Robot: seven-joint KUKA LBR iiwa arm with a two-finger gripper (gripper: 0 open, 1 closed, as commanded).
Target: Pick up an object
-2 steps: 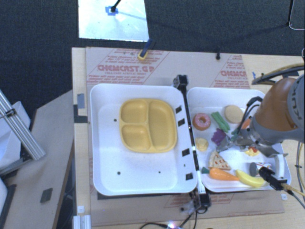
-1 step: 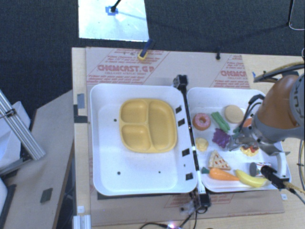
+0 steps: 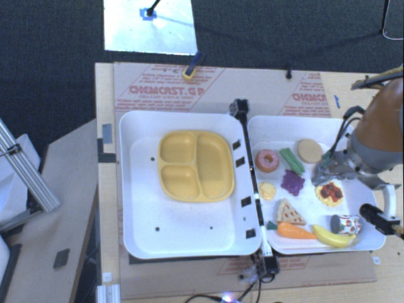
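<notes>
While you are looking down on the counter, two shallow white plastic bins are sitting side by side on printed cardboard. Your left bin is carrying a glossy yellow plate with three rounded compartments. Your right bin is holding a scatter of smooth toy foods: a ring-shaped pink doughnut, a ridged green pickle lying just beside it, a flat tan cookie, a knobbly purple bunch of grapes, a small pale yellow round piece, a triangular pizza slice, a tapered orange carrot, a curved yellow banana, a little printed can touching the banana, and a round tart with red topping.

The grey and orange arm is reaching in from the right, and its tool is hanging over the right bin, just above the tart and near the cookie. You are seeing dark metal there, but I cannot tell how far it is parted, nor whether it is touching the tart. Nothing is showing clearly in its grip.
</notes>
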